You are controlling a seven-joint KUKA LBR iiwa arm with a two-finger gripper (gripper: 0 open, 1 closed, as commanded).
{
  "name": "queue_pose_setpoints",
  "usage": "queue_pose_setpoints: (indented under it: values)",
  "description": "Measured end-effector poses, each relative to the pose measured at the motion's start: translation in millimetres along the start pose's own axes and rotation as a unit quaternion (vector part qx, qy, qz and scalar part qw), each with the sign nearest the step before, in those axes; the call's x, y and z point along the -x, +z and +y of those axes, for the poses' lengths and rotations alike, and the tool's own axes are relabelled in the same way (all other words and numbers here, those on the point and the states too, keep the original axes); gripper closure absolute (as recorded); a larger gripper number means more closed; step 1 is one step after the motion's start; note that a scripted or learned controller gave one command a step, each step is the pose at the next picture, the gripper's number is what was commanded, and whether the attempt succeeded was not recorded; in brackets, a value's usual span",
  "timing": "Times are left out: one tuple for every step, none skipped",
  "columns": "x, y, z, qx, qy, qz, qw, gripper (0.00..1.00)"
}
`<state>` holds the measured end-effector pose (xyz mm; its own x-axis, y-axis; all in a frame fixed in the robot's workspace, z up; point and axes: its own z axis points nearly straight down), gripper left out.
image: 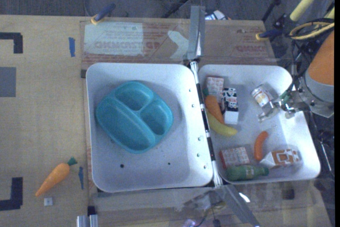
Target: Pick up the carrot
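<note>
An orange carrot (214,108) lies at the left side of the right bin (303,130), between a small box (215,85) and a yellow banana (223,128). A second carrot with a green top (53,178) lies on the bench outside the bins, at the lower left. A smaller orange piece (260,145) rests lower in the right bin. My gripper (272,108) hangs over the right bin's upper right part, beside a silver can (260,95), well to the right of the bin's carrot. Nothing shows held in it.
A teal divided plate (135,116) lies in the left bin (101,167). The right bin also holds a cow-print carton (230,99), a cracker box (235,157), a green bottle (245,171) and an orange juice carton (284,158).
</note>
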<state>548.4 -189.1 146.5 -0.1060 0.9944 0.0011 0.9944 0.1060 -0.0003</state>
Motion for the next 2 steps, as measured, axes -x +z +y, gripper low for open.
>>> queue_pose_setpoints:
  values:
    - [33.0, 35.1, 39.7, 0.001, -0.059, 0.002, 0.9982, 0.00]
    - [30.1, 58.0, 68.9, 0.004, -0.016, 0.006, 0.9998, 0.00]
